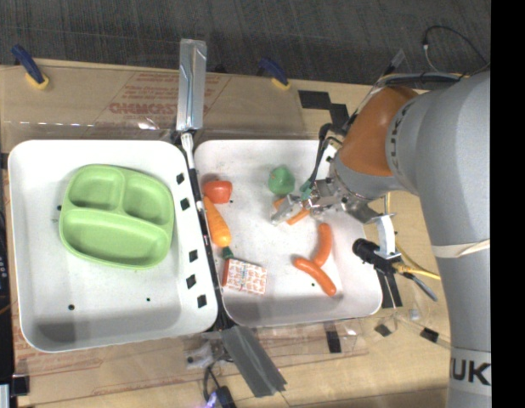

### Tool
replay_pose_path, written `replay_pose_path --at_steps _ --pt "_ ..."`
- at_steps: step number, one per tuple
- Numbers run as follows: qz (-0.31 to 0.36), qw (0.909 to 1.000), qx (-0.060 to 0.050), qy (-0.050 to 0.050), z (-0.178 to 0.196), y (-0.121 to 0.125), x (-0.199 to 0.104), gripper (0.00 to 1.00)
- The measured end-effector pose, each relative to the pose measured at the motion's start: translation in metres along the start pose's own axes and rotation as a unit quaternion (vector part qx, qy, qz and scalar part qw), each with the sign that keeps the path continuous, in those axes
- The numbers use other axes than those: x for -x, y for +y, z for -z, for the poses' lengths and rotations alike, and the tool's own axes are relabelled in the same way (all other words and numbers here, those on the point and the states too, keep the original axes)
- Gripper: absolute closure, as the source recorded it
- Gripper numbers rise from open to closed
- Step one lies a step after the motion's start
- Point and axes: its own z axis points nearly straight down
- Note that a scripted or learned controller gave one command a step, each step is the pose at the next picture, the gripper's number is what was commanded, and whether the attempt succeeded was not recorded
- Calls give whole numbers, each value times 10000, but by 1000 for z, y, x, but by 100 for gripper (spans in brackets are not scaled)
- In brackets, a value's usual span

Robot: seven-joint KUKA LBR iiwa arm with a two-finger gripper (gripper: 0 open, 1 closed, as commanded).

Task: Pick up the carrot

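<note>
Reaching into the right white bin (364,300), the two-finger metal gripper (298,208) hangs low over a small orange piece (297,218); whether it grips anything I cannot tell. The tapered orange carrot (217,223) lies well apart, against the bin's left wall beside a red tomato-like toy (217,190). Risk: grabbing the wrong orange item, such as the sausages (318,260). Cardboard (143,100) lettering is unreadable.

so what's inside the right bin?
Right bin holds a carrot, red tomato, green piece, two sausages, a small box. The gripper covers some floor.
</note>
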Motion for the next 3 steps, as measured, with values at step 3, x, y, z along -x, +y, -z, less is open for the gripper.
replay_pose_path --at_steps 3 --pt "1976 9803 -2 4 -1 29 -13 0"
